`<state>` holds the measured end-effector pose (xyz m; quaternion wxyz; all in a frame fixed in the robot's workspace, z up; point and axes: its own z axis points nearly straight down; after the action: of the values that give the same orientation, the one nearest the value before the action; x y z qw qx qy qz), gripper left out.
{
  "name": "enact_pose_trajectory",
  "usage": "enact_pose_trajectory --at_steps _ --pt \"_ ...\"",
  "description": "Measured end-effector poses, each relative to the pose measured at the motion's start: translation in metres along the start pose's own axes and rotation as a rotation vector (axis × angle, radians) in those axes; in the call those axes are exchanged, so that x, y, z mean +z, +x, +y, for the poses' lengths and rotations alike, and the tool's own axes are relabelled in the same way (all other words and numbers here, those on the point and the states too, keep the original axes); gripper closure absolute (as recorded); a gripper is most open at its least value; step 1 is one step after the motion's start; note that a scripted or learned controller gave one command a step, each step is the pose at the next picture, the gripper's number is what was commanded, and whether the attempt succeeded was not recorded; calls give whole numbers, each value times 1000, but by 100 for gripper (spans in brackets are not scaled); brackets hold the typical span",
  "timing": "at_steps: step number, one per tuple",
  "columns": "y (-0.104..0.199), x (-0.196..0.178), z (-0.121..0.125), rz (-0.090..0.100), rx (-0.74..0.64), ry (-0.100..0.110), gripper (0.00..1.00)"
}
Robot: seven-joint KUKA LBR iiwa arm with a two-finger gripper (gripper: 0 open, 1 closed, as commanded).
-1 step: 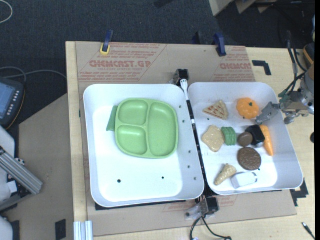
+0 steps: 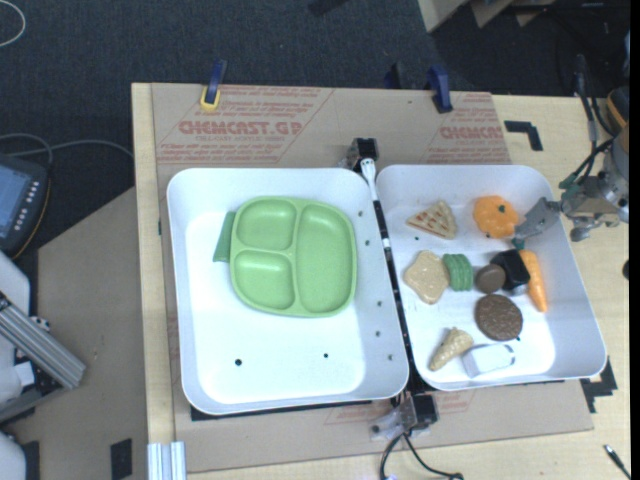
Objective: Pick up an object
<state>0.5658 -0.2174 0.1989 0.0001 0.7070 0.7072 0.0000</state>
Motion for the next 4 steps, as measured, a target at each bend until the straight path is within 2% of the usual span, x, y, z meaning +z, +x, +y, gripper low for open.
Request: enact_pose_trajectory --at_steps 1,2,3,4 --pt "-3 43 1 1 0 4 0" --pt "6 90 -2 3 0 5 0" --pt "7 115 -2 3 -1 3 0" --pt "6 103 -1 0 -1 -1 100"
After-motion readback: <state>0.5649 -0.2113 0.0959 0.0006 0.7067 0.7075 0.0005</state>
